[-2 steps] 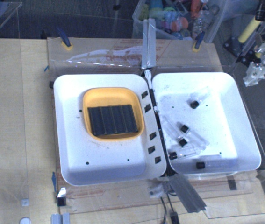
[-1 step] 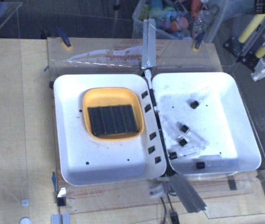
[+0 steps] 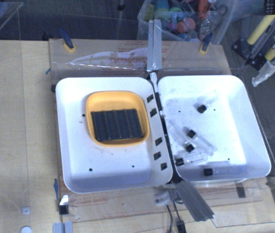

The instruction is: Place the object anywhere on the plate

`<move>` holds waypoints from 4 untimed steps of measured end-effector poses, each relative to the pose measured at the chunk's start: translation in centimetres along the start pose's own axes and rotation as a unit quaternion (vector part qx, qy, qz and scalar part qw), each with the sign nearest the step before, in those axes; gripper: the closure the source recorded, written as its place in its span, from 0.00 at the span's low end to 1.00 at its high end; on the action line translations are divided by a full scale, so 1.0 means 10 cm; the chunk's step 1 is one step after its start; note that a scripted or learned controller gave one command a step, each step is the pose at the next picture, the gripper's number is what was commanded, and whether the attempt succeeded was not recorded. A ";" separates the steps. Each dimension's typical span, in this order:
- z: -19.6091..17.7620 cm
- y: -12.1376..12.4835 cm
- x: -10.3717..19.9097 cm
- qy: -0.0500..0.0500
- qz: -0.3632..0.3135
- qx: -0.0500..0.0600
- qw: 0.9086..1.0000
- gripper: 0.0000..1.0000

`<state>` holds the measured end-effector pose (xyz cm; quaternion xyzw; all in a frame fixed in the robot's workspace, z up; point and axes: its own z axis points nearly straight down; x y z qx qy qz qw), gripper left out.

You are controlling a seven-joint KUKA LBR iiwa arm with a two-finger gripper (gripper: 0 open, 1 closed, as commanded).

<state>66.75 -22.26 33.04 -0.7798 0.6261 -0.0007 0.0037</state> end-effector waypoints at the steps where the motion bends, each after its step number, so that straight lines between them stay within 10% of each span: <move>1: 0.53 -0.02 -0.10 -0.002 -0.174 -0.003 0.985 0.00; 2: 0.22 -0.04 -0.13 0.000 -0.332 -0.001 0.943 0.00; 3: 0.46 -0.03 -0.11 -0.001 -0.527 -0.002 0.850 0.00; 4: 0.37 -0.05 -0.16 -0.003 -0.529 0.001 0.849 1.00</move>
